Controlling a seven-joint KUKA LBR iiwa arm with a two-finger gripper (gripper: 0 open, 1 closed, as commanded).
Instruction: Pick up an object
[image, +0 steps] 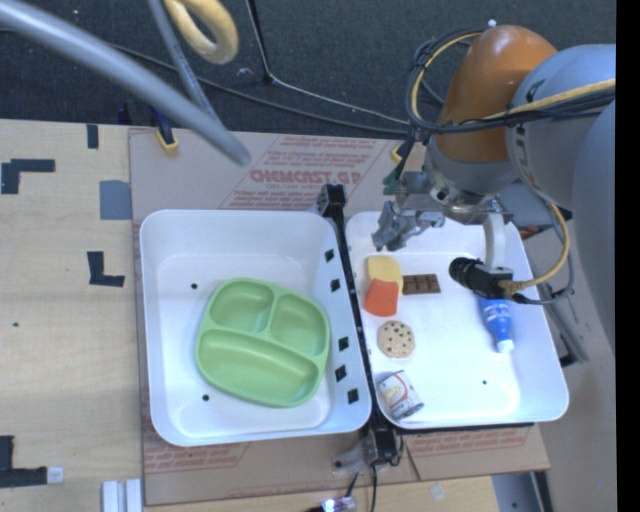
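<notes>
Camera view, read from the left: the left bin (160, 300) sits centre-left of the frame and carries a green divided plate (264, 341), lying flat and well clear of anything to be picked. Past the black divider, the right bin (540, 400) holds the candidates. Nearest the divider, a yellow block (383, 268) touches an orange block (381, 297) just below it. A brown chocolate-like bar (421, 285) lies just beside them, a round cookie (396, 339) sits lower, and a small crumpled packet (398, 394) lies near the bin's bottom edge. Further right lies a tube with a blue label (495, 322).

The hand (395, 228) hangs at the upper middle of the frame, above the top of the right bin, just above the yellow block. Whether its fingers are apart or together I cannot tell; nothing is visibly between them.

My judgement is that the step in hand is the descent onto a target, most likely the yellow or orange block. To do it well, come straight down centred on one block only, since the two touch and a stray finger could wedge between them or push both against the divider. The blocks look rigid and should grip cleanly across flat sides.
</notes>
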